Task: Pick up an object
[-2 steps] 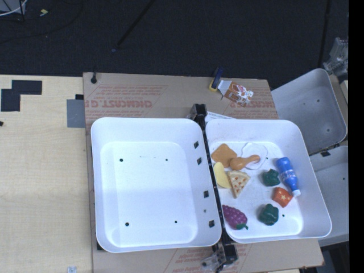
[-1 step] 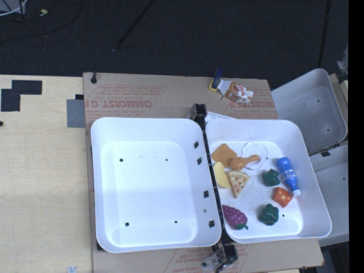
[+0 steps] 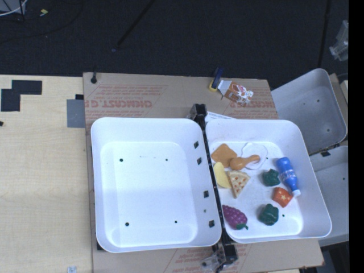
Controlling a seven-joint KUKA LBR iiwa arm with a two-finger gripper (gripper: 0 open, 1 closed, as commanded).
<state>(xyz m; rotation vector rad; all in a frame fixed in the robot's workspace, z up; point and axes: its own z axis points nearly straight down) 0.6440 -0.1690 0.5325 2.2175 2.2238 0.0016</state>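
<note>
Toy foods [image 3: 250,183] in right bin [image 3: 310,212] (purple grapes [image 3: 234,215] nearest), hand's state untellable.

Two white bins [image 3: 145,131] [image 3: 307,152] sitting on the desk. Toy food: two green peppers [image 3: 271,178] [image 3: 268,214], one blue bottle [image 3: 288,173], one grape bunch [image 3: 234,216], one drumstick [image 3: 244,162], one waffle wedge [image 3: 239,182].

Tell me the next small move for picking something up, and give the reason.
Probably bring the arm in over the right bin and descend on the blue bottle. All the toys lie in that bin, and the bottle sits near its right side, where the arm enters. It lies close to the green piece and the red piece, so I would line up carefully.
</note>
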